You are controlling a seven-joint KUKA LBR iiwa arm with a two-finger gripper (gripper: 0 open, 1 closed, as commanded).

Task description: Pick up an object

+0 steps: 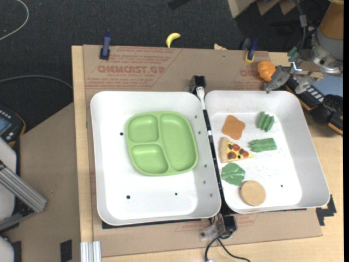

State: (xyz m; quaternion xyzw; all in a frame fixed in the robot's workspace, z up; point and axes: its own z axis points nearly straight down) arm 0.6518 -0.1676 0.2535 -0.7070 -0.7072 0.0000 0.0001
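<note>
The right bin [305, 146] holds several toy foods: an orange-brown piece [233, 126], a pizza slice [233, 150], two green pieces [265, 121] [263, 144], a green leaf [233, 174] and a round tan cookie [253, 192]. My gripper [283, 76] hangs above the far right corner of this bin, outside its rim, low over the cardboard. A small orange ball [265, 70] lies on the cardboard just left of the gripper. Nothing shows in the gripper's hold.
The left bin [109, 168] carries a green divided plate [161, 143]. Blue clamps [105, 47] [251, 50] grip the far edge of the cardboard base. A yellow banana [173, 38] lies beyond that edge. Cables and black hardware crowd the right side near the arm.
</note>
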